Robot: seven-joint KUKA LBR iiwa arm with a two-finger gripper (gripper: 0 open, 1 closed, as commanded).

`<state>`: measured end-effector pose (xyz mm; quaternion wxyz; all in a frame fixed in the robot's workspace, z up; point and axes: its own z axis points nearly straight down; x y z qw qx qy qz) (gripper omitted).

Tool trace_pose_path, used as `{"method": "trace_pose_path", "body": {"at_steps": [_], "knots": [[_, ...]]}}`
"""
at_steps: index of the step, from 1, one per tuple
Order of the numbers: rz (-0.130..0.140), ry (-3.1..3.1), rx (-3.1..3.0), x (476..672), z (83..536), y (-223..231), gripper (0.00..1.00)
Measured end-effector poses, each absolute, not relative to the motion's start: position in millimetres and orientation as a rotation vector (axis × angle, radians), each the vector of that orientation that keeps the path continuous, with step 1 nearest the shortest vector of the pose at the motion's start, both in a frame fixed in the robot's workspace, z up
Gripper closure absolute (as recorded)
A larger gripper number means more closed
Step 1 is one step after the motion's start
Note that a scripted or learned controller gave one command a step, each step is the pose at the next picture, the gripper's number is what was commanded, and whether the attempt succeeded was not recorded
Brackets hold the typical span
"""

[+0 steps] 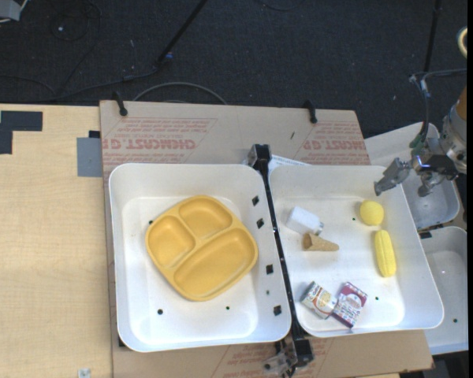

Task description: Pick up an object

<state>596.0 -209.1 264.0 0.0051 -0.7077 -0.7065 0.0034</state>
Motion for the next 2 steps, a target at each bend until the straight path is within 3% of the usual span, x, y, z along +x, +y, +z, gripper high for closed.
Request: {"method": "trace_pose_path", "body": {"at_steps": [1,2], "knots": [[0.001,-2.222,-2.221,598.2,270,-209,0.0],[0.006,-2.218,-2.217,596.8,227,-208,0.0]]}}
